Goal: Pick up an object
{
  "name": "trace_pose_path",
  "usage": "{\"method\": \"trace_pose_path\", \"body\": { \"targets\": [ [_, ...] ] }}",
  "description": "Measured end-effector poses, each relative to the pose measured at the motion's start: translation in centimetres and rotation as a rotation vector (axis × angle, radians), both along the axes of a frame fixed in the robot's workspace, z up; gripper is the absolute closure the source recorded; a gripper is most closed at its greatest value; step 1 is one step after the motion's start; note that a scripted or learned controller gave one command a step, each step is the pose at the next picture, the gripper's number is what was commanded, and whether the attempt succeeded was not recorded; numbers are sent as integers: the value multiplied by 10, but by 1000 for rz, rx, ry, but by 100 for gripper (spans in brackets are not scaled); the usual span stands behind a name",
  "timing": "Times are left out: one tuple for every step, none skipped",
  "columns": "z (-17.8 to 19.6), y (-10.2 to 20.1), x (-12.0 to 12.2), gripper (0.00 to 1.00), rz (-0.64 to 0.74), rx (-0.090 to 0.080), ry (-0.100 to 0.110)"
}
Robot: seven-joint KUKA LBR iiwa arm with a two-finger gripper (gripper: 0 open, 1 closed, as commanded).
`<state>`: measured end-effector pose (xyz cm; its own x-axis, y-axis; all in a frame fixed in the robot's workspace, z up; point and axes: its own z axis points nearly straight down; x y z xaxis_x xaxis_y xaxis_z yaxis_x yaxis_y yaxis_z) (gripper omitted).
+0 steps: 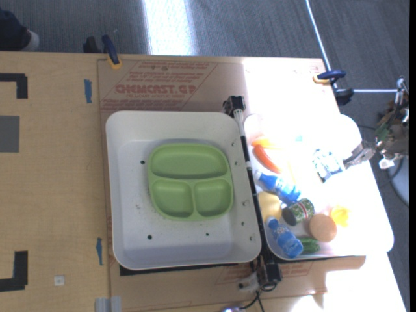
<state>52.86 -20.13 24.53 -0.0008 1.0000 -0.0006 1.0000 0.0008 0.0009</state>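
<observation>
A bench (52,174) of pale brown board was seen from above, with black markings along its left edge. Toward its middle, the left white bin (123,194) was set, and in it a green three-compartment tray (190,181) lay flat, near the centre. A black divider (250,174) ran between the two bins.

The right white bin (364,207) was strongly overexposed by sunlight, so much of its floor could not be read. Along its left side several objects were gathered: an orange carrot-like piece (265,156) near the top, a blue and white bottle (278,186) below it, a yellow item (272,208) just beside that, a small dark can (298,211), a tan round object (322,227), a small yellow piece (339,214) near it, a blue crumpled object (285,238) at the lower edge, and a green piece (308,244) just beside it.

Further right, the end effector (328,164) was found over the upper part of the right bin, apart from the cluster of objects. Whether its parts were spread or pressed together could not be told in the glare.
</observation>
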Motion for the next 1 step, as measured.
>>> {"method": "trace_pose_path", "body": {
  "targets": [
    [-143, 33, 24, 0, 0, 0, 0]
  ]
}}
